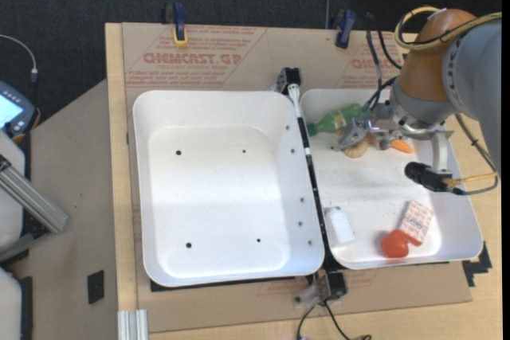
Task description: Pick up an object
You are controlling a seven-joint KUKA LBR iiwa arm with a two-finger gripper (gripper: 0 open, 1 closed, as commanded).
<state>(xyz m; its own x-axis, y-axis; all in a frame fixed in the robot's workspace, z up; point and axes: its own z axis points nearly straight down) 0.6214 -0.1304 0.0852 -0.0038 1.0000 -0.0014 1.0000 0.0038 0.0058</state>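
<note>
Setting: we look down at a slant on a cardboard-covered tabletop (239,52) bearing two shallow white bins side by side, the left bin (215,187) and the right bin (462,227), their inner rims touching.

Objects to pick: all lie in the right bin. A green object (335,120) and a tan rounded piece (358,148) sit near its far end; a small orange piece (402,146) lies just beside them. A red ball (395,244) and a pink-and-white packet (417,220) rest near the front edge, touching or nearly so. A small white object (341,225) lies near the inner rim.

Why they lie so: we judge they are scattered loosely, so any one may serve as a target.

Arm pose: the grey arm (470,68) reaches in from the right, its orange band (430,60) above the wrist, bent downward over the far end of the right bin.

Claw: the claw (357,134) sits low among the green object and the tan piece, seemingly in contact with them. We cannot tell how its jaws stand, nor whether anything is caught.

Stage: we judge that the arm is attempting a grasp on the far cluster; nothing is visibly lifted.

Other details: blue clamps (177,21) pin the cardboard at the far edge.
</note>
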